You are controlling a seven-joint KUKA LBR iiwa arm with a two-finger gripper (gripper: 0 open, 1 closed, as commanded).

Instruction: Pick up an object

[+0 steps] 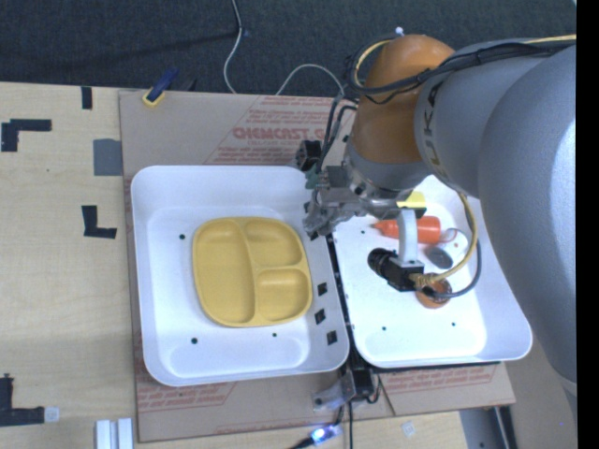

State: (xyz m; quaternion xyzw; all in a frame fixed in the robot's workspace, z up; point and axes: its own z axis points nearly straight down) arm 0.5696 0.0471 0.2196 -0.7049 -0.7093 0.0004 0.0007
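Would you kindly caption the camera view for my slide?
Gripper hovers near the left bin's right rim; a yellow tray lies in that bin.

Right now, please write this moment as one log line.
hand: over divide between bins; left bin: yellow divided plate; right bin: orange object; pick: unconfirmed

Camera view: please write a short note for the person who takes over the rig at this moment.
Hand: over the wall between the two bins, at their far end. No thing is seen in it.
Things: a yellow tray lies flat in the middle of the left bin. An orange thing lies in the right bin, partly hidden by the arm.
Done: nothing is lifted.
Left: the whole pick. The hand is beside the tray's near corner, so the tray may be the target, but this is only a guess.
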